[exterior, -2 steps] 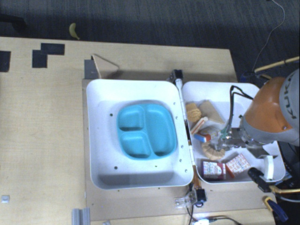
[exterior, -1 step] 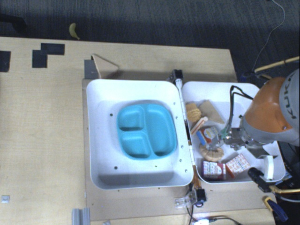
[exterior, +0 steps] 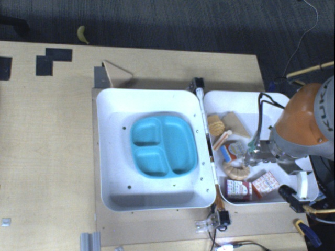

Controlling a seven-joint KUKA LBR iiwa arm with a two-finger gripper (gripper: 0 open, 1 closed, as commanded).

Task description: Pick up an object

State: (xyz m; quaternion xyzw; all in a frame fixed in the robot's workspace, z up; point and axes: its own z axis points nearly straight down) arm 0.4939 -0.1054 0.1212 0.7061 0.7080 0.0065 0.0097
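Observation:
My gripper [exterior: 255,154] hangs low over the middle of the right bin [exterior: 272,97], below the arm's orange band [exterior: 301,120]. Under and beside it lies a heap of small items: a pale ring-shaped pastry [exterior: 237,172], a blue piece [exterior: 228,153] and something clear and crumpled [exterior: 238,148]. A brown waffle-like piece [exterior: 215,123], a tan wedge [exterior: 236,122] and a pinkish stick [exterior: 222,139] lie farther back. A dark red carton [exterior: 238,189] and a red-and-white box [exterior: 265,183] rest at the bin's front. The view does not let me see anything held.
The left bin [exterior: 112,140] holds a blue divided tray [exterior: 164,145]. A black clamp bar [exterior: 201,95] runs along the seam between the bins. Cables [exterior: 261,109] trail off the arm at the right bin's far side.

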